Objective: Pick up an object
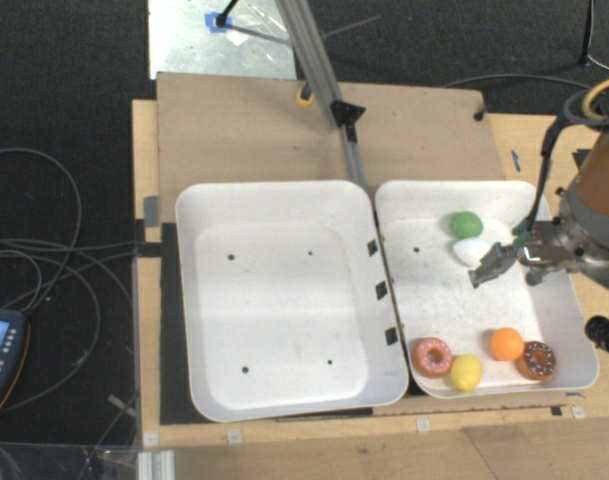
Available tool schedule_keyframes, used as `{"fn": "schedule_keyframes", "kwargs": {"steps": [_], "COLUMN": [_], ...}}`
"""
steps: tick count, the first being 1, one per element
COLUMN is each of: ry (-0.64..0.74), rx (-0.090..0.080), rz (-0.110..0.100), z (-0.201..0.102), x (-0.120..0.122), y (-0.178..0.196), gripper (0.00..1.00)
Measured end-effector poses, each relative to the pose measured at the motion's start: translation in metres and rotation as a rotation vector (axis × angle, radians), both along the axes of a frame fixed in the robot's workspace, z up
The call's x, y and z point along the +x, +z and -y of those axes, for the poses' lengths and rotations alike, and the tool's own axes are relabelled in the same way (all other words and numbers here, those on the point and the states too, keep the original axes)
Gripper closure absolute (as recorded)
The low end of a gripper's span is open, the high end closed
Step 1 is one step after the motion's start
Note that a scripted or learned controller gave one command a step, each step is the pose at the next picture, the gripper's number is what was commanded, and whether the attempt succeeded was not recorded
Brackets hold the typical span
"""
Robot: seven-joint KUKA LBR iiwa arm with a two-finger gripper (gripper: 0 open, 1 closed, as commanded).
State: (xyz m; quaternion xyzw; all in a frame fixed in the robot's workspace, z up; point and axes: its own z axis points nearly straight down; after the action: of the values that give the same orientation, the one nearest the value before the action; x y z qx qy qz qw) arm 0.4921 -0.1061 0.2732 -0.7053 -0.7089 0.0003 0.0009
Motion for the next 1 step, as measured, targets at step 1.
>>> {"fn": "schedule_keyframes", "kwargs": {"steps": [1], "ry": [-0.003], "rx": [-0.001], "rz": [0.005], "z": [0.0002], "x": [0.0006], "y": [0.0018], "gripper": [0.00]}}
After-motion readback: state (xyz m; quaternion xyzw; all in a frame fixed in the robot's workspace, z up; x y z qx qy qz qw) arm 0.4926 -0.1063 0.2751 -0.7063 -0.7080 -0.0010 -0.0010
